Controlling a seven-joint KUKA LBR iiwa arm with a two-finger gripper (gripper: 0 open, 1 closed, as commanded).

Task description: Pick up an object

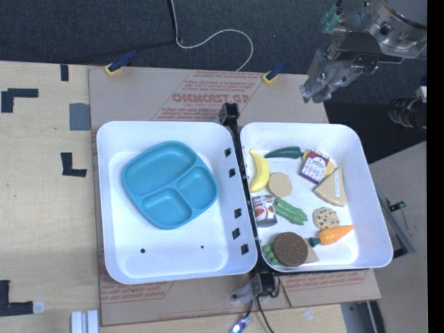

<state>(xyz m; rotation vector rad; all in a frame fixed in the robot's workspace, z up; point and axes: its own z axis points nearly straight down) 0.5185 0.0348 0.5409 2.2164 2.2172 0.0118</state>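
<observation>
Camera view | gripper (320,82) hangs above right bin's (361,148) far rim, jaw state: you cannot tell | toy food crowds that bin | risk: banana (259,172), can (264,209) touching, you may nudge neighbours.

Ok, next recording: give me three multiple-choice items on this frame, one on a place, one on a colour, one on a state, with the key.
1. Where does the blue divided plate lie?
A. in the left bin
B. in the right bin
C. on the cardboard

2. What colour is the toy banana?
A. green
B. yellow
C. red

3. Where is the tool relative to the bins?
A. down among the toy food
B. resting on the plate
C. raised beyond the far edge of the right bin

Key: 1 A, the plate sits inside the left bin. 2 B, the banana by the divider is yellow. 3 C, the tool hangs over the cardboard's far corner and dark floor, apart from the toy food.
</observation>
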